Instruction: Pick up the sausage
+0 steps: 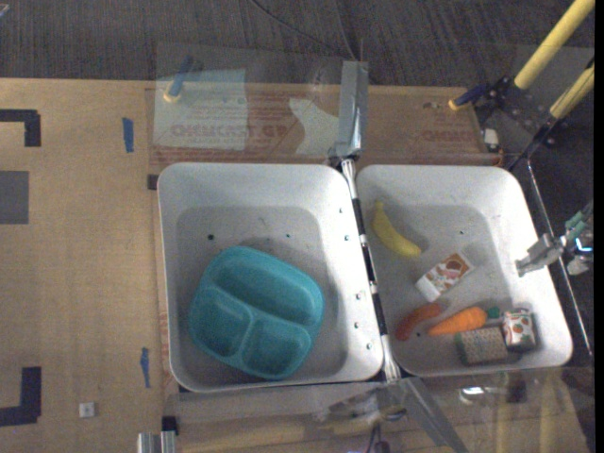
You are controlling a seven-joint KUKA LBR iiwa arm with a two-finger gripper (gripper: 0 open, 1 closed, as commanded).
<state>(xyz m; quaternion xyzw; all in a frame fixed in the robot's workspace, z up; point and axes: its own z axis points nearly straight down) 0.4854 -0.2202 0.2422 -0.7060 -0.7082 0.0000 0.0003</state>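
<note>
Camera view: the sausage lies in the right bin, near the front wall, left of centre. It's a small reddish-brown link, lying at a slant. Its right end touches or nearly touches the carrot; can't tell which. A small carton sits just behind it, and a banana further back, well apart.

The gripper is at the bin's right rim, well apart from the sausage. Can't tell if the pincer is apart or together; it's too small and half cut off at the frame edge. Nothing is visibly held.

The left bin holds a teal divided plate, not relevant.

Handling guess: a light toy link, likely smooth and rounded, so it can roll or squirt out of a pinch. Best take it across the middle, fingers square to its long axis. Keep to the left half, clear of the carrot.
</note>
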